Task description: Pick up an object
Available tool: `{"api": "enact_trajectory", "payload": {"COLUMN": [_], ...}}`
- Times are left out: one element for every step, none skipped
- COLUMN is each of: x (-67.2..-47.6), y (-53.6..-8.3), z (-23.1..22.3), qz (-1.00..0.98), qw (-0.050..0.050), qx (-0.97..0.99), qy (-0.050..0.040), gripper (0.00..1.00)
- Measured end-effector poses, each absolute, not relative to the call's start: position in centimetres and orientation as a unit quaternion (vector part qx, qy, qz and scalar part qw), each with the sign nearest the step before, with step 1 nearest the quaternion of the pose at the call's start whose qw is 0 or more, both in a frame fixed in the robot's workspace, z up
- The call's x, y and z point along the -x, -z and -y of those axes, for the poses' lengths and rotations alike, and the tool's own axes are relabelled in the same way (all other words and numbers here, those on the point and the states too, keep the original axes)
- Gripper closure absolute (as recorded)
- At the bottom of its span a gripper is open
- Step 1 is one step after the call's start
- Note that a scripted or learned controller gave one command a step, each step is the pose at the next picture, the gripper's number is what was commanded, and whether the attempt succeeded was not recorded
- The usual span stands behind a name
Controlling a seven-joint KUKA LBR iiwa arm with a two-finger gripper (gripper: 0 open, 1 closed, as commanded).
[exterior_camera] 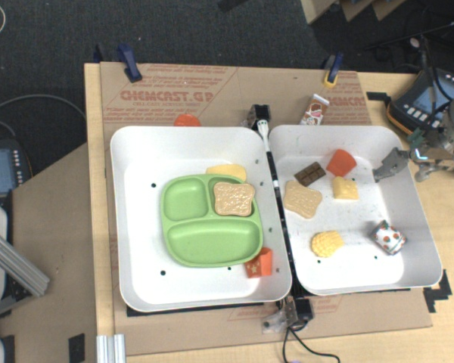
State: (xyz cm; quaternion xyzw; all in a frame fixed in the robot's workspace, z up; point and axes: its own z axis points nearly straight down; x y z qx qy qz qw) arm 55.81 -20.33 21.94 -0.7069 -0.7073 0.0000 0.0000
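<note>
2 glossy white bins (136, 203), rounded corners

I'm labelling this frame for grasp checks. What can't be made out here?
- End effector, camera view: blurred and small at the right bin's far-right rim; its finger state is unreadable.
- Arm: cut off by the right frame edge.
- Yellow item: partly hidden behind the green tray.

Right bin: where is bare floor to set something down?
Right bin: bare along the front wall, below the corn and dice, and between cheese and dice. Crowded at the back left: chocolate, red block, cracker.
</note>
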Motion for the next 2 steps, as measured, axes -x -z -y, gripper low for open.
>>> {"api": "enact_trajectory", "payload": {"x": [-53.1, -53.2], "y": [-9.3, -10.5], "z": [21.4, 21.6], "qz": [0.708, 0.707], "qw": [0.001, -0.002], "qx": [0.706, 0.707], "qy": [0.0008, 0.0007], "gripper": [0.0, 1.0]}}
